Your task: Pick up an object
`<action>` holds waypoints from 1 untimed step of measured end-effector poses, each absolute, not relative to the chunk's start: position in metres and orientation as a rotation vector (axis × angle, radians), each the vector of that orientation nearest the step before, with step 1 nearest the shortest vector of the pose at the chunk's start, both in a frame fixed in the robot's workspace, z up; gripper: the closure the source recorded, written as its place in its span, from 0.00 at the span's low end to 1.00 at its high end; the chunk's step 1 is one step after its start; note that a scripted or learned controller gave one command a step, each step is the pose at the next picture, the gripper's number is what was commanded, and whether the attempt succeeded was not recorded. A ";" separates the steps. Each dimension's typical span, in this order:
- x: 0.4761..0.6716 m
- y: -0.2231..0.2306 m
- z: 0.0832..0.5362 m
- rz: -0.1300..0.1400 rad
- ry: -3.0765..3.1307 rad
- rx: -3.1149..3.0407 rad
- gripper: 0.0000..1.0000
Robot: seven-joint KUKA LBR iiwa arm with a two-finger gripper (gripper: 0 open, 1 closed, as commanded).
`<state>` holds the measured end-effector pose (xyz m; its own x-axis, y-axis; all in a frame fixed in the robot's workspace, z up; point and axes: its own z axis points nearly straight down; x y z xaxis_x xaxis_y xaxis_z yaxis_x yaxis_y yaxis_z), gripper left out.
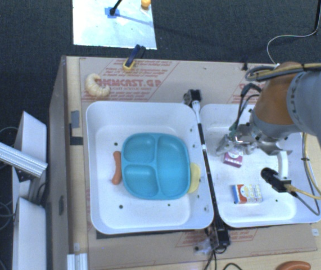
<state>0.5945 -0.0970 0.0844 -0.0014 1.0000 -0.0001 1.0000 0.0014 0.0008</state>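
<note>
My gripper [234, 144] hangs low in the right bin [222, 207], directly over a small purple-and-white packet [233, 160]. Whether the packet is between the fingers cannot be made out. A small box with a red, white and blue label [247, 193] lies nearer the bin's front. In the left bin [101, 207] a blue divided plate [154, 165] sits in the middle, with an orange sausage-shaped piece [116, 167] to its left and a yellow piece [195, 177] peeking out at its right edge.
A black strip [200, 134] runs along the divider between the bins. Cables [303, 173] trail over the right bin's right side. A cream ridged toy [96, 85] and a blue-and-yellow tool [133, 58] lie on the cardboard behind the left bin.
</note>
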 end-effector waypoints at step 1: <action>0.595 -0.097 0.095 0.003 2.222 2.218 1.00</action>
